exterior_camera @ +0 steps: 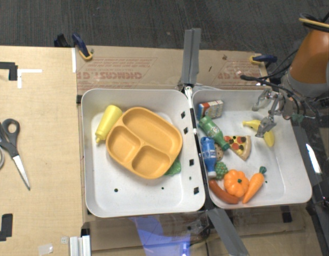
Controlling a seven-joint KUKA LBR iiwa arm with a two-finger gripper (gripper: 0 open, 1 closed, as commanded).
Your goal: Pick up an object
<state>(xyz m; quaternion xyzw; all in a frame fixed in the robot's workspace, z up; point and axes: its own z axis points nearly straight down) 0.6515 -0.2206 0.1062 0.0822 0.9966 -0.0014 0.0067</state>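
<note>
Arm: the grey arm with its orange band (312, 57) comes in over the right bin's far right corner.
Gripper: the gripper (269, 122) hangs over the right bin (292, 185) near its right edge, metal fingers pointing down; there looks to be a small gap between them, and nothing sits in it.
Banana: a small yellow banana (260, 130) lies on the bin floor just beside the fingertips, partly behind them; whether they touch it I cannot tell.
Pizza slice: a toy pizza slice (239, 145) lies toward the bin's middle, left of the banana.
Left edge of the right bin: a small carton (211, 109) at the far end, then a green bottle (212, 132), then a blue can (208, 152), lined along the wall.
Near edge of the right bin: an orange pumpkin (236, 182), a carrot (253, 185) tilted beside it, and a red sausage (224, 193) close to the near left corner.
Left bin: the left bin (100, 196) holds an orange divided plate (143, 141) near its middle, with a yellow bottle (107, 122) touching the plate's left side and something green (174, 168) poking out from under its right rim.
Bench: scissors (14, 148) lie at the far left edge, well apart from both bins.
</note>
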